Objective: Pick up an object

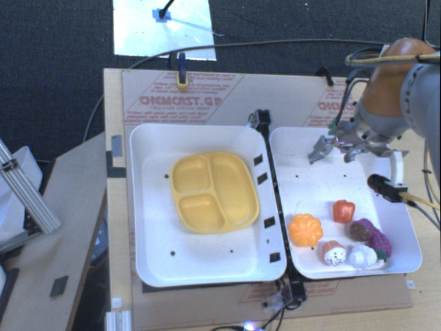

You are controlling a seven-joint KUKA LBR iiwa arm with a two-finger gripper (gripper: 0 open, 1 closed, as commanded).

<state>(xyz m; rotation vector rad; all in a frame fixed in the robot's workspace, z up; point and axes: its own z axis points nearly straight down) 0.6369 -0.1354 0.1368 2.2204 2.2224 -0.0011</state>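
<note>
Toy foods lie along the near side of the right bin: an orange pumpkin, a red pepper, a purple grape bunch, a small pink-and-white piece and a white piece. My gripper hangs over the far part of the right bin, well behind these toys. Its two grey fingers are spread apart with nothing between them.
The left bin holds a yellow divided plate. A black divider strip separates the two bins. The arm comes in from the upper right. A cable runs across the back of the bench.
</note>
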